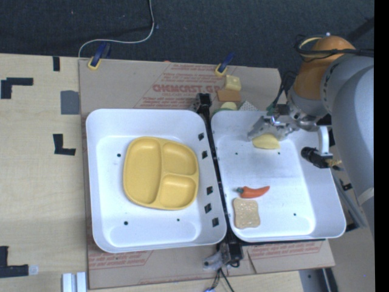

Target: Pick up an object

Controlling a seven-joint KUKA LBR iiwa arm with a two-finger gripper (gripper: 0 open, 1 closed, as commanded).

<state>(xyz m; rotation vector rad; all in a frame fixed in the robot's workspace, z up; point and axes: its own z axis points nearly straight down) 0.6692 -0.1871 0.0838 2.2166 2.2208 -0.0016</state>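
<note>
Far to the left of the jaws, in the left bin (pixel 97 132): yellow divided plate (pixel 161 172), smooth moulded plastic, three compartments, rounded corners, lying flat. Behind the divider between the bins, on the cardboard-covered surface (pixel 152 84): small tan block (pixel 229 94), boxy, with a pale yellow piece above it. In the right bin (pixel 328 221), well short of the jaws toward the near edge: orange-red pepper-like toy (pixel 253 191), slender, long axis running left-right; just below it a beige slice (pixel 246 213), flat, speckled, bread-like. Directly under and slightly left of the jaws: pale yellow object (pixel 266 142), rounded, smooth, long axis roughly left-right, judged the nearest candidate. The jaws (pixel 271 125): metallic, low over that object; whether wide or narrow cannot be told.
</note>
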